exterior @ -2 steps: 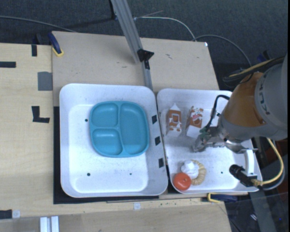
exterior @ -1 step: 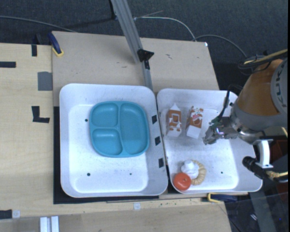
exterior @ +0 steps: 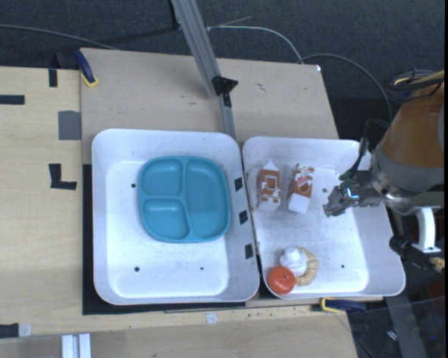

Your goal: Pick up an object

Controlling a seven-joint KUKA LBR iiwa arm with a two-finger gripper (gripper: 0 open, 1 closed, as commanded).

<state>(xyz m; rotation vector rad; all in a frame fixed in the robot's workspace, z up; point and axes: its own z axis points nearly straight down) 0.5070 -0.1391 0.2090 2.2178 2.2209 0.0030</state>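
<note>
I see my gripper (exterior: 336, 203) over the right white bin (exterior: 358, 271), near its right side. It is small and dark here, so I cannot tell how it is set, and I see nothing held in it.

The thing closest to it is a small white carton with a red and brown picture (exterior: 301, 189). It lies just to the left of the gripper, close but not touching as far as I can see. It lies flat on the bin floor. Its long side runs from the far edge of the bin toward the near edge, tipped a little. Its narrow top points to the far edge.

A second white and brown carton (exterior: 267, 187) lies beside the first one, further left, pointing much the same way.

A small red ball (exterior: 281, 280) and a white and tan round toy (exterior: 299, 263) sit at the near edge, well apart from the gripper.

The blue plastic divided plate (exterior: 184, 199) is in the left white bin (exterior: 112, 274).

I think the gripper must go a bit left and down.
</note>
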